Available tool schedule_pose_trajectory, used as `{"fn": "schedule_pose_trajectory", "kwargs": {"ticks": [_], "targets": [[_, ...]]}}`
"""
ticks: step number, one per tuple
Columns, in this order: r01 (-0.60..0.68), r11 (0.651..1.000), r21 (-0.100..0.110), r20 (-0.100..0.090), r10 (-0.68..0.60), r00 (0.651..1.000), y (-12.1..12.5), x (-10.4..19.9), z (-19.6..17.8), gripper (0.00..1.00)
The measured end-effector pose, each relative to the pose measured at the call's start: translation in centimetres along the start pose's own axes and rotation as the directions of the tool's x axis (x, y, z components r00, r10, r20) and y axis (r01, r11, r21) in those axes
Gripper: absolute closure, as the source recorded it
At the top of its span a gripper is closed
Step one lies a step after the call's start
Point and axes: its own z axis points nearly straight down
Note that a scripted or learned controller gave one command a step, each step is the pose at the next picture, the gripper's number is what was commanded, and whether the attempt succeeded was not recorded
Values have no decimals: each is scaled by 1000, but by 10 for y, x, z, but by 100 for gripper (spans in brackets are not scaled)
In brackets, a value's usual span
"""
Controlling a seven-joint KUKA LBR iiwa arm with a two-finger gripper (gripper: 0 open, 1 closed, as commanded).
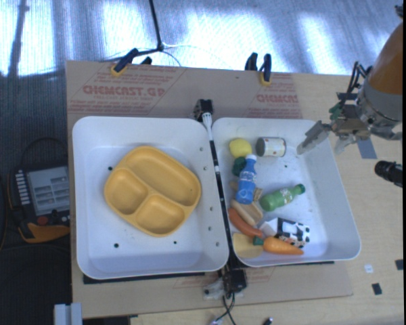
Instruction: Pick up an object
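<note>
2 white bins (88,181); 1 yellow tray (152,190); 1 green bottle (282,197).

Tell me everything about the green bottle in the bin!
The green bottle is small and looks like shiny toy plastic, with a white cap at its upper right end. It lies on its side, slanted, on the floor of the right bin. Its lower left end seems to rest against the pile of toys by the blue bottle. The gripper sits up and to the right, apart from it.
</note>
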Motion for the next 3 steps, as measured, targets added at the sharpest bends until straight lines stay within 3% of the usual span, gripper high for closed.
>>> {"fn": "schedule_pose_trajectory", "kwargs": {"ticks": [1,2,3], "targets": [[0,1000,3,-1,0,1000,45,46,135,0],[0,1000,-1,1,0,1000,76,30,161,0],[1,1000,-2,4,-1,1000,76,29,150,100]]}}
